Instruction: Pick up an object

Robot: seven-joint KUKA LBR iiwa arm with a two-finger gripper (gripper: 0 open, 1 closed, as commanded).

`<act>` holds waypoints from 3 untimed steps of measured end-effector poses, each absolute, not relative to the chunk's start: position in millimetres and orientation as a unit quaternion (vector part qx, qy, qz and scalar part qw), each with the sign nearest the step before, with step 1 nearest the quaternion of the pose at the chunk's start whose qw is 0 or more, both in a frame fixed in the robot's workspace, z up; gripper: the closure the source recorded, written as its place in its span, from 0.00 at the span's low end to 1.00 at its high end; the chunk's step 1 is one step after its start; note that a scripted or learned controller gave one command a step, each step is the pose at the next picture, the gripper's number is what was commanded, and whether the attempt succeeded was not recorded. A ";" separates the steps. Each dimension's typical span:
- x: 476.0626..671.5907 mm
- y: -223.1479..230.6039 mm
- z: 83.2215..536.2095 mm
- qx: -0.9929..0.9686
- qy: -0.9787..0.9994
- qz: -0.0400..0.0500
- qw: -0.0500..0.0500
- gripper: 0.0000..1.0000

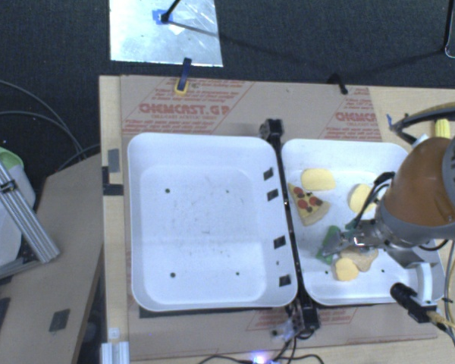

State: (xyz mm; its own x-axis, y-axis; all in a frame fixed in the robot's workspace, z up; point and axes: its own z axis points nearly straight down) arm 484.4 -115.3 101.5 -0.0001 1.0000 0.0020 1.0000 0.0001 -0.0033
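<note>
1. Where the grey arm with its orange band reaches in from the right, the tool hangs low over the right bin, near that bin's front half.
2. Whether the tool is released or clenched I cannot tell; its tip is a dark tangle against the objects below, and nothing can be made out as grasped.
3. Just beside the tool, on its left, lies a small green object, too blurred to name further.
4. Directly under and in front of the tool sits a yellowish lump, touching or nearly touching a paler piece that the tool partly hides.
5. Farther back in the same bin, a toy pizza slice with red dots lies close to the divider between the bins.
6. Behind the slice rests a pale yellow rounded piece, and another yellow piece sits to its right, half covered by the arm.
7. Left of all this, the left bin shows its white floor with a few dark specks.
8. Both bins stand on a cardboard sheet with red lettering, laid on the worktop.
9. Beyond the cardboard, a shiny metal plate lies on dark carpet.
</note>
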 end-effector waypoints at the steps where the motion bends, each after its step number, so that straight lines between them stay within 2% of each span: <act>1: 518.6 -134.3 121.0 -0.706 -0.708 -0.001 -0.002 0.00; 2: 558.9 -81.9 82.8 -0.704 -0.710 -0.002 0.000 0.00; 3: 630.9 -110.6 111.8 -0.705 -0.709 -0.003 -0.005 0.00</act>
State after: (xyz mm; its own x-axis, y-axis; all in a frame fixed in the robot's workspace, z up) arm 630.9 -110.6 111.8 -0.0053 1.0000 -0.0031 0.9999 0.0054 0.0114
